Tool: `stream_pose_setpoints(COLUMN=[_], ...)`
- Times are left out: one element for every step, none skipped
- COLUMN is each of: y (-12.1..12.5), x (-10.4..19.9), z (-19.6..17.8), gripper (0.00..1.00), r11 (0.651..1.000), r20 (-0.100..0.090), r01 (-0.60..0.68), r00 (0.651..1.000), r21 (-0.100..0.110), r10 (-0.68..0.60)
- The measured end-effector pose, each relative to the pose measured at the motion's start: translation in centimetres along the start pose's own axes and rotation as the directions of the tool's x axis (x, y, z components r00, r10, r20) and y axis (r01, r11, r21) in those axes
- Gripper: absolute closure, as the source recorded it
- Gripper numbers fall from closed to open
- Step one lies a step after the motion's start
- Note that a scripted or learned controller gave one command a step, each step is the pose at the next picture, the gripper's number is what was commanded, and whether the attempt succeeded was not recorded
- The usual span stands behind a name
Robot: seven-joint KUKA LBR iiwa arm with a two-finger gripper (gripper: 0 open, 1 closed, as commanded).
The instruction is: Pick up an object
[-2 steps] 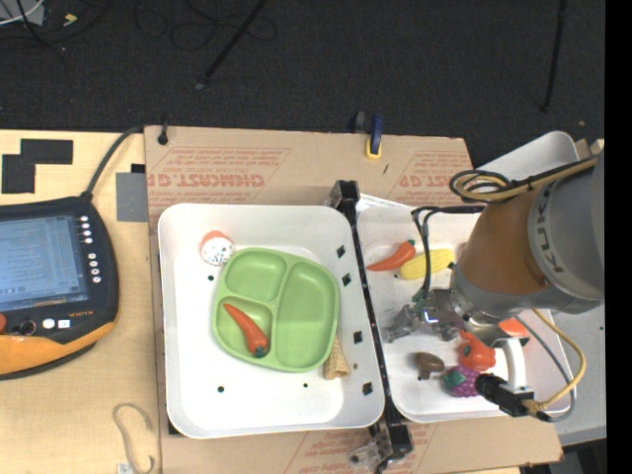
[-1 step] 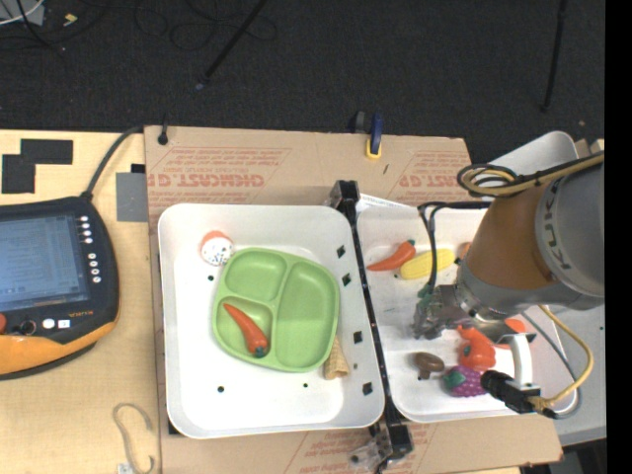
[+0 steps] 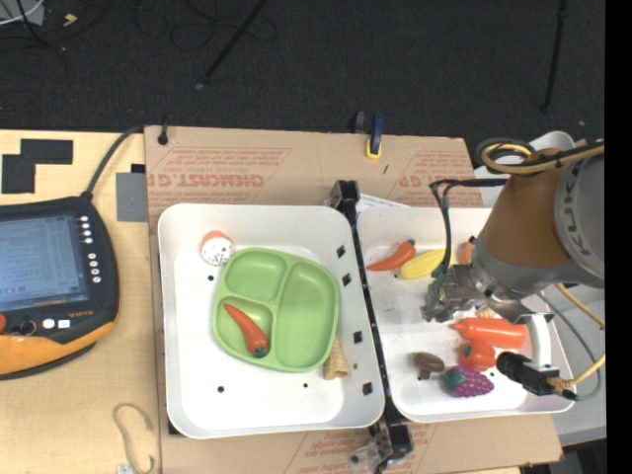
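Arm low over the right bin (image 3: pixel 395 383). Gripper (image 3: pixel 444 299) sits among the toy food; from where I stand I cannot tell how the claw is set, and nothing shows in it.

Candidates just beside it: yellow corn (image 3: pixel 423 264) and orange pepper (image 3: pixel 395 257) toward the back, a fat carrot (image 3: pixel 491 333) touching the wrist's shadow, purple grapes (image 3: pixel 468 382), brown mushroom (image 3: pixel 428 363).

Risk: all smooth, rounded, glossy plastic. A tapered carrot may squirt sideways; crowded pieces may get nudged instead of caught.

Left bin (image 3: pixel 188 383) bears a green divided plate (image 3: pixel 281 309) with a red chili (image 3: pixel 247 329).
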State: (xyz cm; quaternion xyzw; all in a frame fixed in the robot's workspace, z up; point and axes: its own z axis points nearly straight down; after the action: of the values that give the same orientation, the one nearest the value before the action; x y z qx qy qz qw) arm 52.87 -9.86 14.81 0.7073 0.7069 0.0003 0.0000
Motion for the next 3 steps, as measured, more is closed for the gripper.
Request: stream_pose_setpoints(y=[-0.3, -0.3, 0.7], x=[-0.9, -1.1, 4.3], z=[-4.5, -8.1, -7.5], gripper=[1.0, 1.0, 1.0], r11=[1.0, 1.0, 1.0], r20=[0.001, 0.0, -0.001], r01=[-0.005, -0.001, 0.003], r00=[1.0, 1.0, 1.0], r21=[-0.001, 0.0, 0.004], r10=[0.005, 0.001, -0.003])
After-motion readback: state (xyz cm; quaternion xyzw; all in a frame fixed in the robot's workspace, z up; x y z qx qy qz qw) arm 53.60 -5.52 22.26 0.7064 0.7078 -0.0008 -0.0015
